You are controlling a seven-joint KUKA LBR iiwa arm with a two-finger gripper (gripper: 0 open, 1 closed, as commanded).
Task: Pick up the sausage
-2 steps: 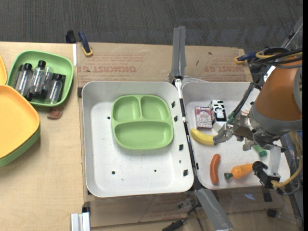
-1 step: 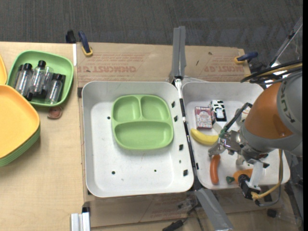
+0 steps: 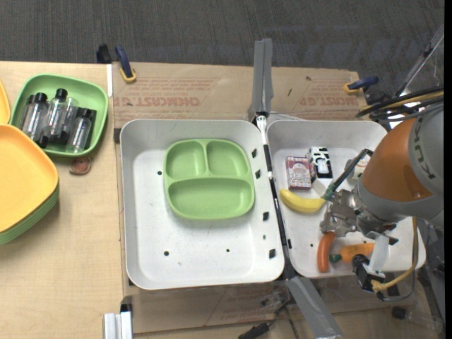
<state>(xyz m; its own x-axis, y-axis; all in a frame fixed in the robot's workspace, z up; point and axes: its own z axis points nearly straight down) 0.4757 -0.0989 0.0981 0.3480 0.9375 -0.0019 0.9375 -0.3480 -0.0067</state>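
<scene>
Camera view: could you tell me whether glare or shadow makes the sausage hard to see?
Camera view: even, soft lighting with no strong glare; the sausage is clear and reddish in the right bin, the gripper beside it casts only faint shadow, and the picture is slightly soft throughout.

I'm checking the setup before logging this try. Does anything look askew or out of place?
Nothing looks spilled or damaged. The green divided plate lies a little askew in the left bin. In the right bin the sausage, banana and small boxes lie loose, with the gripper just above the sausage.
</scene>
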